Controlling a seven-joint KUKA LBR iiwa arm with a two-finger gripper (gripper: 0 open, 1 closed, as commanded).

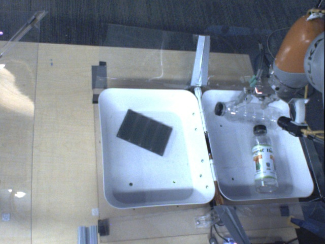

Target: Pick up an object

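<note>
In the right bin [231, 184] lie two clear plastic bottles. One bottle [244, 111] lies crosswise along the far wall, its black cap pointing left. The other, a labelled bottle [264, 161], lies lengthwise with its black cap toward the far wall. A flat dark grey rectangular pad [144, 131] rests in the left bin [152, 192]. My gripper [260, 92] hangs over the far edge of the right bin, right above the crosswise bottle, below the arm's orange band [299, 42]. Its tip is small and blurred against the clear bottle.
A metal divider post [200, 60] stands at the far end of the seam between the bins. A black part with a white piece [290, 122] juts in at the right bin's right wall. Wooden bench surface spreads to the left.
</note>
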